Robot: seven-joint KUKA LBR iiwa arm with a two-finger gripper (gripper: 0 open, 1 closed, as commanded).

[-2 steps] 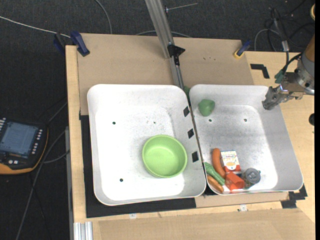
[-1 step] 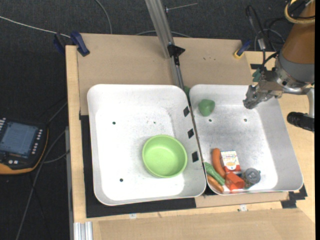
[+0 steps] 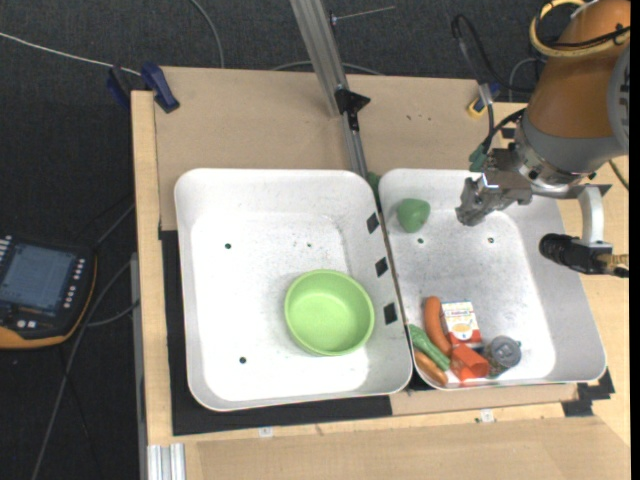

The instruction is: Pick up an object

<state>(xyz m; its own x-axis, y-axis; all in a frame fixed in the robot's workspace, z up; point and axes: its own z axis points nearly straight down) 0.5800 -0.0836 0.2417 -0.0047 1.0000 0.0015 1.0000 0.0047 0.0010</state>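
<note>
Arm (image 3: pixel 580 68) comes in from 2 o'clock, orange band up top, grey wrist angled down toward 8 o'clock. Hand (image 3: pixel 472 206) hangs at roughly 2 o'clock in frame, tip pointing down-left. Nothing visible between the fingers; can't read their spacing from this angle.

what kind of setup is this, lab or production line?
Most likely a robotics lab bench for grasping trials, not a line. Two white bins sit on a plain wooden board, toy-like items such as a green bowl lie in them, and a teach pendant rests on the dark carpet beside loose cables.
</note>
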